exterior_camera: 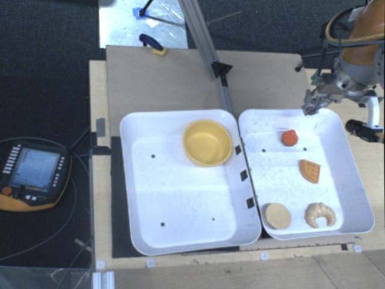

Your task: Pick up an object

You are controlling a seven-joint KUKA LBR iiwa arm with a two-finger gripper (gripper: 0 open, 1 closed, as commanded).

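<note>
The right bin (349, 161) holds a small red ball (289, 138), an orange waffle wedge (310, 171), a round tan biscuit (278, 215) and a croissant (320, 214). In the left bin (144, 209) a yellow bowl (208, 142) sits at the far right corner. My gripper (313, 105) hangs over the far rim of the right bin, up and to the right of the red ball, apart from all the objects. Nothing shows between its tips.
A brown board (168, 83) lies behind the bins, with a slanted metal pole (201, 29) and its black clamp (221, 70) above the gap between them. A teach pendant (31, 173) rests on the floor at the left.
</note>
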